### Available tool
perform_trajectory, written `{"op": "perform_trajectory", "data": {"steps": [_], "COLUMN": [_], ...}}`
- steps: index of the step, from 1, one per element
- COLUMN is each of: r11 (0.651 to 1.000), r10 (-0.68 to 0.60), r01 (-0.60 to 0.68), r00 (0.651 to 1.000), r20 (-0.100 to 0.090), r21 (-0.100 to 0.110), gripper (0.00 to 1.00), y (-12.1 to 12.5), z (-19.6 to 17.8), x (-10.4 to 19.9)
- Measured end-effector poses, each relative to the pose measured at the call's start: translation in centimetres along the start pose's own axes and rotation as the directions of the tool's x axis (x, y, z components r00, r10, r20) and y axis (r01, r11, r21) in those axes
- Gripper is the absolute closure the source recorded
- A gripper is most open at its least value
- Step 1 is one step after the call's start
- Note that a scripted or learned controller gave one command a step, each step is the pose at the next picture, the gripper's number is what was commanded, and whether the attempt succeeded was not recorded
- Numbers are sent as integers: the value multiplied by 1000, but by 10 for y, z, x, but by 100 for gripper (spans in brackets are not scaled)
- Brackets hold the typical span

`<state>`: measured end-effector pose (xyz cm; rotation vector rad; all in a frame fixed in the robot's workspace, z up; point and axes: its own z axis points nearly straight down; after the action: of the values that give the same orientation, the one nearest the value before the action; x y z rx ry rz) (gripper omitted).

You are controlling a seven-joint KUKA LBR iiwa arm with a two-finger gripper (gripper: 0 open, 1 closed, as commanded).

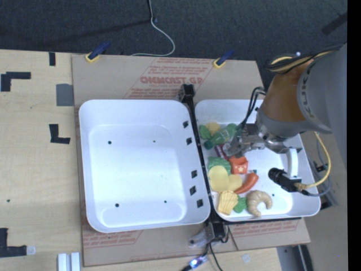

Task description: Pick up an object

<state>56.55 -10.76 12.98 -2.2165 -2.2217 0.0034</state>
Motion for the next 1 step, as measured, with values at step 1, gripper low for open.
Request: {"op": "perform_trajectory", "data": {"steps": [1], "r11": [1000], "r10": [5], "r01": [-5], "r00": [1000], "r20": [3], "r21": [-15], "gripper": [100], "y": [-67], "z": [43], "x": [1]}}
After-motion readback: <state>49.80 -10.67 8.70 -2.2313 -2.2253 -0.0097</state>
